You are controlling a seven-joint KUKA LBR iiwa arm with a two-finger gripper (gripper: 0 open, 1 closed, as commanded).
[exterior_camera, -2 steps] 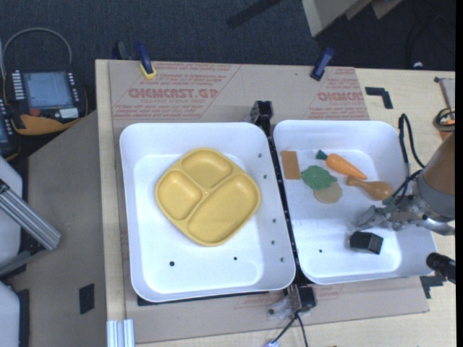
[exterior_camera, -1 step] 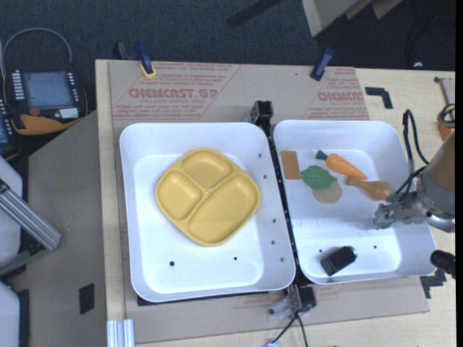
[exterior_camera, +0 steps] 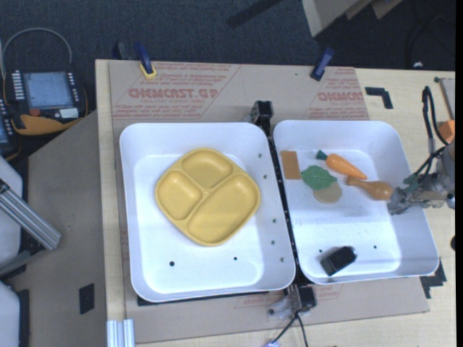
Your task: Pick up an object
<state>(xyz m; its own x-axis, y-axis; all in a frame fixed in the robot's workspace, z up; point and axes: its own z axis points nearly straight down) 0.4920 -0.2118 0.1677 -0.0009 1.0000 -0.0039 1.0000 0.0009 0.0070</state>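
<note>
Two white bins (exterior_camera: pixel 145 215) are sitting side by side on the tabletop (exterior_camera: pixel 217 92), the left one carrying a yellow divided plate (exterior_camera: pixel 208 195). Smaller, in the right bin, a carrot (exterior_camera: pixel 346 167) is lying just beside the tool (exterior_camera: pixel 399 202); it is probably light, stiff and slick, best taken across its thick middle.

Robotics lab: teach pendant (exterior_camera: pixel 45 96), clamped bench (exterior_camera: pixel 217 85), white bins (exterior_camera: pixel 137 194).
</note>
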